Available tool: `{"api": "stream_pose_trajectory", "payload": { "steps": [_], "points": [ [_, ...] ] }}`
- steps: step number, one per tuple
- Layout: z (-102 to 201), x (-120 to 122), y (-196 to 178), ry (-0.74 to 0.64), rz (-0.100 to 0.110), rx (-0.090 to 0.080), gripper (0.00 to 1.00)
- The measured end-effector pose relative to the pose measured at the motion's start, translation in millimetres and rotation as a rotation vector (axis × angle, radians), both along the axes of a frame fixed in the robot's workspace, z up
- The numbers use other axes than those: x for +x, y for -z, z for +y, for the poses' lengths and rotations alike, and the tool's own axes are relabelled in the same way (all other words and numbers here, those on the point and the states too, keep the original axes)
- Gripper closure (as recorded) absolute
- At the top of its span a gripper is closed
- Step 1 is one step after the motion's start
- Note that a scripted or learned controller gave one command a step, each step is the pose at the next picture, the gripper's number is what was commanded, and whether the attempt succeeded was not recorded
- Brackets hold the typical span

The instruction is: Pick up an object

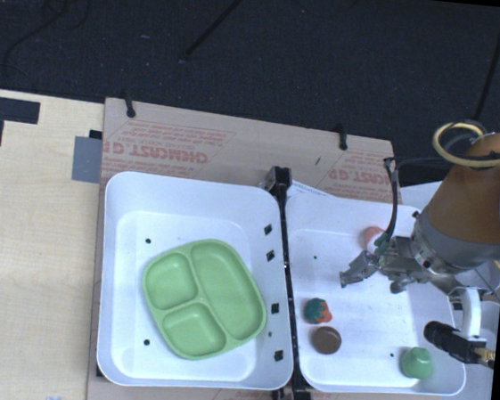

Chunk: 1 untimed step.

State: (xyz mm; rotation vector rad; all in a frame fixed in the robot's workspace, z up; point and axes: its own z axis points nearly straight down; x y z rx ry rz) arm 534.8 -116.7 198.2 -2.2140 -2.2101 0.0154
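A pale wooden bench [20, 249] sits in front of a dark carpeted floor, with a cardboard sheet [237, 153] laid under two shallow white bins placed side by side.

In the camera view, the left bin [126, 225] holds a green divided plate [204, 299] with three compartments, lying flat and slightly turned near the middle of the bin. The right bin [346, 376] carries several small things. A green and orange-red ball-like object [315, 311] lies near the bin's left side, and a brown round piece [326, 340] sits just below it, close but apart. A small green cup-like object [416, 362] rests near the lower right corner. A pinkish object [371, 236] lies toward the upper part of the bin, partly hidden by the arm's hardware.

The grey arm [469, 206] with its orange band reaches in from the right, and its gripper [369, 269] hangs over the middle of the right bin, just beside the pinkish object and well apart from the green cup-like object. Nothing is visible between its fingers; whether they are spread or closed I cannot tell.
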Motion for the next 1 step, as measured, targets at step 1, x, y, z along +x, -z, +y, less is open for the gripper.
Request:
{"api": "stream_pose_trajectory", "payload": {
  "steps": [1],
  "points": [
    [-0.2,2.8,-7.2,-0.002,-0.012,-0.001,0.00]
  ]
}}
